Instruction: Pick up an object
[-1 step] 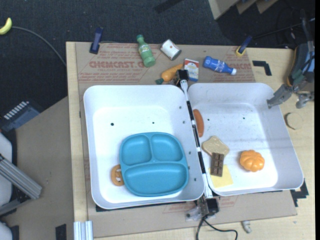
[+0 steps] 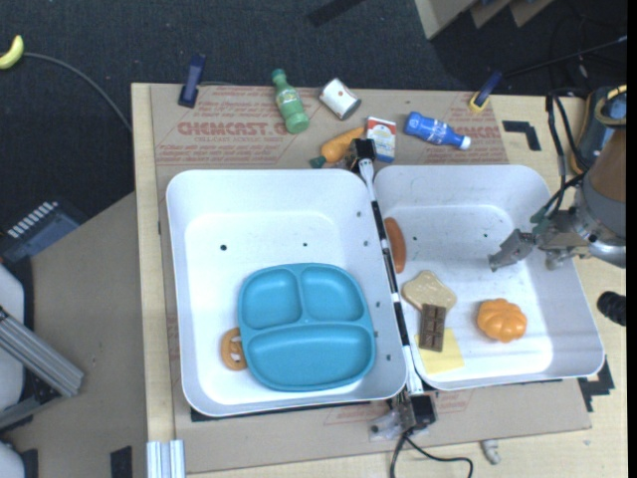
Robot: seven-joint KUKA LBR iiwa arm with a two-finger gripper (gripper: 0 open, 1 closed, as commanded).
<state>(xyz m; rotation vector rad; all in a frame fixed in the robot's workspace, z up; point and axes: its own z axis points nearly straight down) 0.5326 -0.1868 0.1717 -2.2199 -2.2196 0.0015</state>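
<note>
Our blue plate (image 2: 307, 325) sits left of the pumpkin (image 2: 501, 320). Above the pumpkin, our gripper (image 2: 510, 252) hangs with fingers apart, holding nothing. We might close too high and miss.

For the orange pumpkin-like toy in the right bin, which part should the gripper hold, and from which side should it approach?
Probably from straight above, closing across the rounded middle of the orange toy. It sits alone on the right bin floor, apart from the yellow slice and the near wall, so fingers should fit on both sides. The gripper hangs just behind it.

Robot lab: bench (image 2: 159, 267) with two white bins (image 2: 199, 207), toy food, loose cables (image 2: 70, 78).
</note>
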